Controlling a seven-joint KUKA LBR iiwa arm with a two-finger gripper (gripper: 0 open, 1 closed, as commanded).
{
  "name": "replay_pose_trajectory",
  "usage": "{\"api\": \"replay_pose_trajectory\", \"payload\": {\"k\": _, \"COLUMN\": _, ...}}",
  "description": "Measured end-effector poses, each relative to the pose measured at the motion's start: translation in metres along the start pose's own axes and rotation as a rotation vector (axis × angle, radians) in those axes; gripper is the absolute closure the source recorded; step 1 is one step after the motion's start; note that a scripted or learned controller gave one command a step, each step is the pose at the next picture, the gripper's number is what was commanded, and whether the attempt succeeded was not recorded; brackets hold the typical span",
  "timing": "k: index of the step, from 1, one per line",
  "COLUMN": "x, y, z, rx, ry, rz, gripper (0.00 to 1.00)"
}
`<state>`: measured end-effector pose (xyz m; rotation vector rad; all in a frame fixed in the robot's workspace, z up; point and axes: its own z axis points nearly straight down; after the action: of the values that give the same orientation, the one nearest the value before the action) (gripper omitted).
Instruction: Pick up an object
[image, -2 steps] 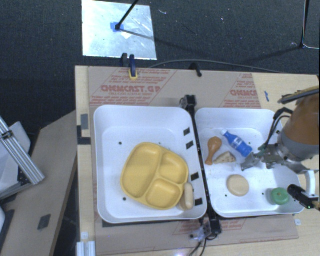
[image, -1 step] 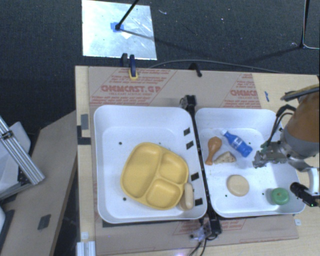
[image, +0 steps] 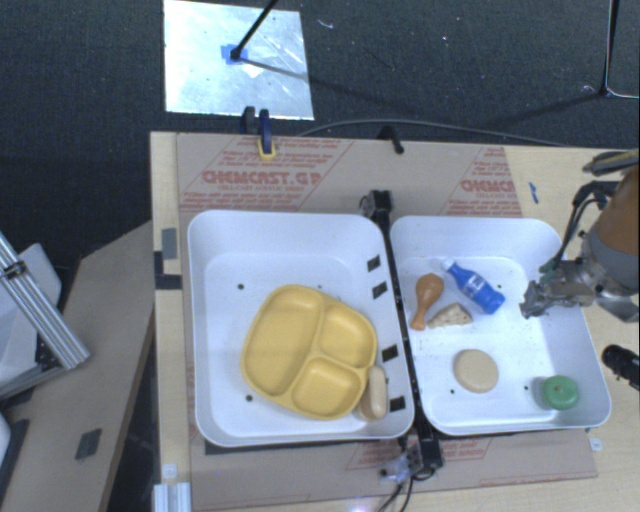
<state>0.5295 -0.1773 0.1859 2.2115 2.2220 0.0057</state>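
Nothing is picked yet. The gripper (image: 537, 297) hangs over the right bin's (image: 520, 236) right edge (grip state: cannot tell). Bottle (image: 474, 287), drumstick (image: 427, 296), wedge (image: 451, 316), disc (image: 476, 370) and green piece (image: 558, 391) all lie in that bin; a grasp and lift remain.

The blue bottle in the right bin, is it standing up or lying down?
Lying down. The blue bottle rests on its side on the right bin floor, white cap pointing up-left, near the chicken drumstick.
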Motion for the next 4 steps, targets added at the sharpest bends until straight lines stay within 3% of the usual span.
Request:
{"api": "replay_pose_trajectory", "payload": {"k": 1, "x": -0.001, "y": 0.002, "z": -0.051, "rx": 0.0, "ry": 0.0, "rz": 0.0, "gripper": 1.0}}
{"api": "replay_pose_trajectory", "payload": {"k": 4, "x": 0.154, "y": 0.025, "z": -0.069, "rx": 0.004, "ry": 0.004, "rz": -0.006, "gripper": 1.0}}
